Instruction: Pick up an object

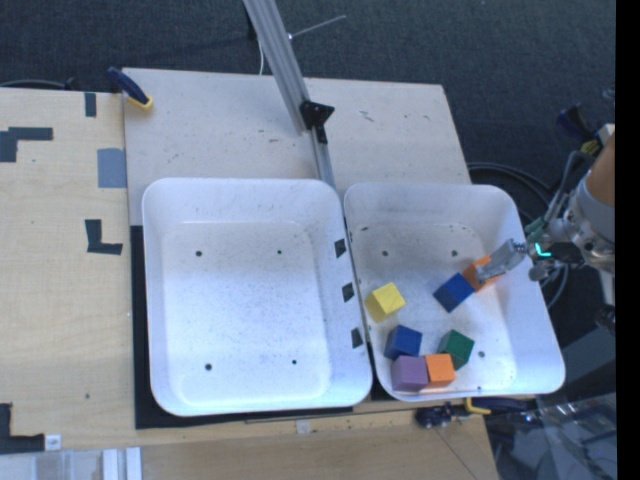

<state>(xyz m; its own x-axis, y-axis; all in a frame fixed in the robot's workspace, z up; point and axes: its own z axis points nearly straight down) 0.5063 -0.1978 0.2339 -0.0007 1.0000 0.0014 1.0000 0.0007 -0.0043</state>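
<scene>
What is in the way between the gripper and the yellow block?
The gripper is at the right bin's right side, by an orange block. The yellow block lies toward the bin's left wall. A blue block sits roughly between them, so it partly stands in the way.

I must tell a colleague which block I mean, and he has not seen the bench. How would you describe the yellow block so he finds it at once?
Look at the right bin of the two white bins. The yellow block lies near its left wall, apart from the other blocks. It is the only yellow one, and it sits above the blue block in the camera view.
</scene>
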